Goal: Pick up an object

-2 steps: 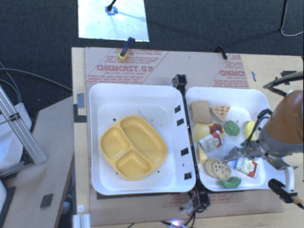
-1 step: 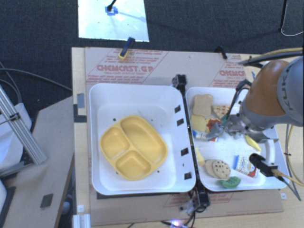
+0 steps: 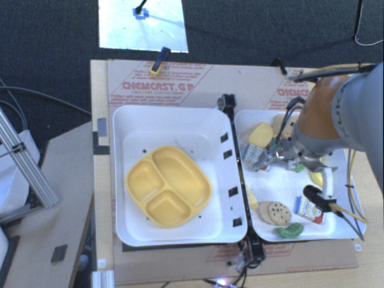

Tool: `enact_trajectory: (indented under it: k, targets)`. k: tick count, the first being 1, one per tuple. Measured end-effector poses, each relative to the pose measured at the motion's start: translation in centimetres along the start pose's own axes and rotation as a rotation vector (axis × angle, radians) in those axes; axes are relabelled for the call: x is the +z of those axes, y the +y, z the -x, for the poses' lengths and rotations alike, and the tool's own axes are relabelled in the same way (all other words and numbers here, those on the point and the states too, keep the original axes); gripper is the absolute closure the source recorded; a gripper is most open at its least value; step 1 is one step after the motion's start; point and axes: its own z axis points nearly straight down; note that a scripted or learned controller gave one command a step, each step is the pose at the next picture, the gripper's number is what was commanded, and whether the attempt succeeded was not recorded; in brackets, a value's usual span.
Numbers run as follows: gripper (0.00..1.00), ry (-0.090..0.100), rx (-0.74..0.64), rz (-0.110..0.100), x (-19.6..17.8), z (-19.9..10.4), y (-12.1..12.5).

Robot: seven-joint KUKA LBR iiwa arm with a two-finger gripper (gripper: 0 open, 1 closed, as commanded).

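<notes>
My gripper [image 3: 269, 159] is low in the right bin [image 3: 342, 236], near its left side. It is right beside a silver and blue packet [image 3: 252, 155], and I cannot tell whether they touch. A pale yellow block [image 3: 261, 134] lies just behind the packet. Toward the front of the bin lie a round cookie [image 3: 275, 212], a green piece [image 3: 290, 230] and a small colourful carton [image 3: 308, 209]. A yellow piece [image 3: 316, 176] and a small green bit [image 3: 297, 167] peek out from under the wrist.
The left bin [image 3: 138, 116] holds a yellow plate [image 3: 168, 186] with three compartments. A black divider [image 3: 235, 161] with clips runs between the bins. The grey arm [image 3: 345, 110] covers the back right of the right bin.
</notes>
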Motion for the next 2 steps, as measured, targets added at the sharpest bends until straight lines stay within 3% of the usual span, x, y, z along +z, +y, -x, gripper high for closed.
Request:
enact_trajectory:
  k: [1, 2]
  targets:
    - [1.0, 0.001, 0.002, 0.001, -1.2, 0.0, -0.1]
    - [1.0, 0.002, 0.008, -0.007, -0.1, -1.6, -9.7]
